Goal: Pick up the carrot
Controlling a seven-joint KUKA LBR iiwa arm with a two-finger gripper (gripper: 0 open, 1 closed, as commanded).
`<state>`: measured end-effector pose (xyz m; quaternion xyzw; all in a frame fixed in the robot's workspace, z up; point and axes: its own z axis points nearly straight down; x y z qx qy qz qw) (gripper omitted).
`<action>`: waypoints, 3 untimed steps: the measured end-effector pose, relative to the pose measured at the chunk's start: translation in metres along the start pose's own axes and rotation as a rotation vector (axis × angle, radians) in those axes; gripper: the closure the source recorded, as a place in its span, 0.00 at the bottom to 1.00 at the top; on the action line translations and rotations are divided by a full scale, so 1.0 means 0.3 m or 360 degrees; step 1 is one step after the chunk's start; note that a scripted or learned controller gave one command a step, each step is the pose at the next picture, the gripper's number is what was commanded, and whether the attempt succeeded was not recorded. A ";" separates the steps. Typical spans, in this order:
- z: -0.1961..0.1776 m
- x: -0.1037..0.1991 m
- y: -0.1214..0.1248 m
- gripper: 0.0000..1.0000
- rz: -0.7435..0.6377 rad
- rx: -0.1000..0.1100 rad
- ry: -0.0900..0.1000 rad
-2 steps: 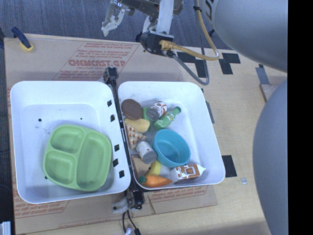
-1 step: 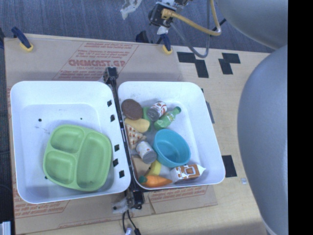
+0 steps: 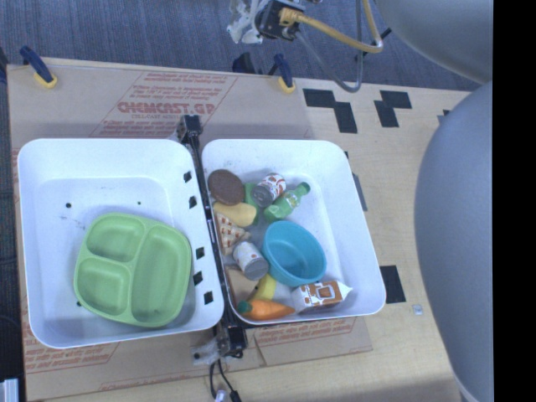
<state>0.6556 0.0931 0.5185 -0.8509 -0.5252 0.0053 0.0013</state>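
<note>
Carrot (image 3: 266, 311) lies at 6 o'clock edge of right bin (image 3: 362, 249), touching front wall, beside small carton (image 3: 321, 295) and below blue bowl (image 3: 294, 253). Gripper (image 3: 255, 19) at 12 o'clock, above bench beyond bins, well apart from carrot. Jaw state: cannot tell. Green divided plate (image 3: 134, 268) in left bin (image 3: 42, 224).

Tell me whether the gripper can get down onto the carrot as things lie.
Probably yes: the carrot lies uncovered, but tight in the right bin's near corner, touching a small carton, so the wall may crowd the gripper.
</note>
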 end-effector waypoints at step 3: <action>0.306 0.117 -0.703 1.00 0.0896 -0.0006 0.0001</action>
